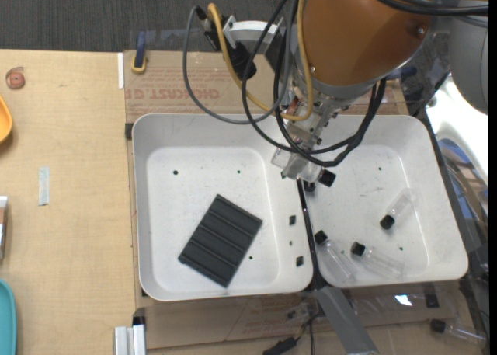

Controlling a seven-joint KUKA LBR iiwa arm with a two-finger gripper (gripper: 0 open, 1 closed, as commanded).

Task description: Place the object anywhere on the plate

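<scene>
Lower left of centre, in the left bin point(155, 151): dark ribbed plate point(221, 238), lying flat and skewed. Lower right, in the right bin point(435, 159): clear black-capped vials point(396, 211), apart from the plate. Further up, at centre over the bins' shared rim: hand point(303, 168), grip state impossible to tell.

The light wooden counter point(70, 151) carries two shallow white bins side by side, touching along their shared edge. The left bin point(155, 144) and the right bin point(423, 144) rest on brown cardboard point(186, 85) that shows behind them. On the bare wood to the left lies a small grey strip point(43, 187), and an orange object point(4, 122) sits at the left edge.
</scene>
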